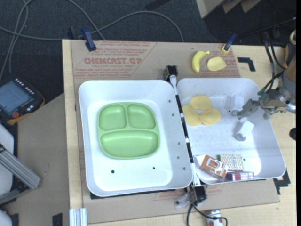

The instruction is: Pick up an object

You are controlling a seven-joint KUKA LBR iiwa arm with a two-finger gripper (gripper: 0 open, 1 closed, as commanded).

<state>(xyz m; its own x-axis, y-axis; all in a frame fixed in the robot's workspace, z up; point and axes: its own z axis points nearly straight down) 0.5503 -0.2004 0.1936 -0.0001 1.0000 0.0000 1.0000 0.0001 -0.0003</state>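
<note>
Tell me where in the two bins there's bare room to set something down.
Left bin: bare floor rings the green divided plate, widest below it toward the near wall. Right bin: open floor lies between the yellow pieces and the small packets, and right of the white object. It is crowded near the gripper and along the near wall.

The arm reaches in from three o'clock, its wrist low at the right side of the view, slightly above mid-height. The gripper [244, 110] points toward nine o'clock, angled a little downward. Its grey fingers [247, 108] taper to a tip; whether they are parted or closed is too blurred to tell
</note>
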